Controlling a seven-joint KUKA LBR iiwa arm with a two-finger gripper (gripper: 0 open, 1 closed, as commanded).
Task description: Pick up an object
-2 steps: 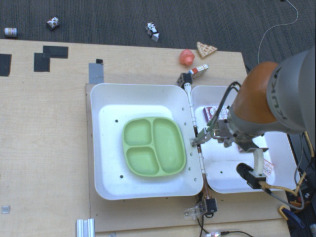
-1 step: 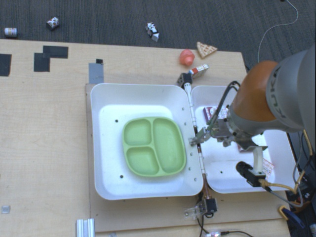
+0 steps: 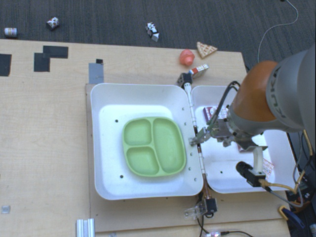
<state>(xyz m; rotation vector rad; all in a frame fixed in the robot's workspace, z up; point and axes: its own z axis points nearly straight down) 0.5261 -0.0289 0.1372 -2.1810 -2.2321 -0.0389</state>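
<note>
We find the two-finger gripper [image 3: 197, 138] low over the seam between the shallow white left bin [image 3: 106, 152] and right bin [image 3: 222, 181]. Open or closed, we cannot tell. The grey arm [image 3: 291, 90] leans in from the right, across the right bin. The pale green three-compartment plastic plate [image 3: 154, 147] lies in the left bin, just beside the gripper.

1 fixed camera looks down aslant on 2 white bins [image 3: 95, 132] (arm [image 3: 276, 93] at right).

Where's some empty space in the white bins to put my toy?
Left bin: bare white floor around the green plate, widest by its left wall. Right bin: a small bare patch at its near-left corner. The rest is crowded by the arm and small packets.
</note>
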